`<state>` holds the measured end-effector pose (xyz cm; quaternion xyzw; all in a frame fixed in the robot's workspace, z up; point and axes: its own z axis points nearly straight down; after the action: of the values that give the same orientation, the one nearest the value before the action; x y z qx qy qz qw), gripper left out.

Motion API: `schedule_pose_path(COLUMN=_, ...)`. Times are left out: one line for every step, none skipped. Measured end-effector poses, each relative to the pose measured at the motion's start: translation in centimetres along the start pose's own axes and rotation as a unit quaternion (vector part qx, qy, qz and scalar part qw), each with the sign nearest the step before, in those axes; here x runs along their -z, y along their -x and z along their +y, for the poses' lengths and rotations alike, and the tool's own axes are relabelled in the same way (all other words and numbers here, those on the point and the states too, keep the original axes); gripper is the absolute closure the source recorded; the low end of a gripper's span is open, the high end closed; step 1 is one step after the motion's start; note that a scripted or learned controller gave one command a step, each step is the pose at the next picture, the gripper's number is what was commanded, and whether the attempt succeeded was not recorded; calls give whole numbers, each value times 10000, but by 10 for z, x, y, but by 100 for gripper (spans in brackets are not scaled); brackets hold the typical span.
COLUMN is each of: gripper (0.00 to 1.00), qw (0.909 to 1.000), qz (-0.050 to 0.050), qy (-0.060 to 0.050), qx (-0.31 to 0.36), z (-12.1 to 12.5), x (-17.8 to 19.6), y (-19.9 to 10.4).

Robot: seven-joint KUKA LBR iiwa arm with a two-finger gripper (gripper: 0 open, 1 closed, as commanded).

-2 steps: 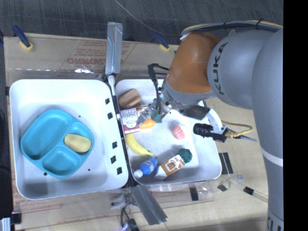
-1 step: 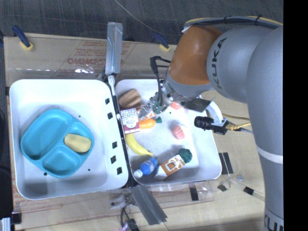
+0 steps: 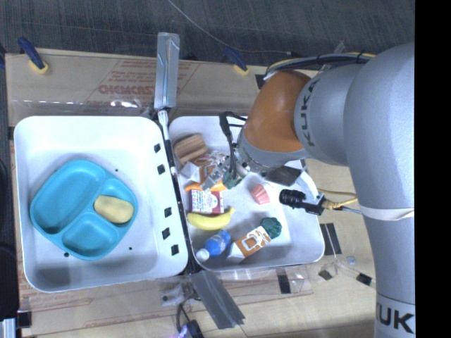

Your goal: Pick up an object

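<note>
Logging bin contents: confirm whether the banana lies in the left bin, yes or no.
No, the banana lies in the right bin, below a small carton, while the left bin holds a blue tray.

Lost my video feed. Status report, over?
Gripper low in right bin, over the clutter. Nothing seen in its grasp. Banana, carton, bottle crowd close beneath.

The worktop [image 3: 352,255] carries two white bins: the right bin [image 3: 310,241] lies under the pincer [image 3: 224,174], the left bin [image 3: 28,146] beside it, away from the pincer.
</note>
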<state>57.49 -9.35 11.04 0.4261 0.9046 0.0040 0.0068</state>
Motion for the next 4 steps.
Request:
schedule_pose_path(gripper=0, qw=9750, qz=-24, qy=23, qx=2224, z=14, x=-5, y=24)
schedule_pose_path(gripper=0, qw=9939, qz=-14, qy=6, qx=1100, z=13, x=-8, y=60)
schedule_pose_path(gripper=0, qw=9983, qz=38, qy=-59, qx=-582, z=23, x=-17, y=53)
schedule_pose_path(gripper=0, qw=9873, qz=23, qy=-62, qx=-1584, z=4, x=-14, y=126)
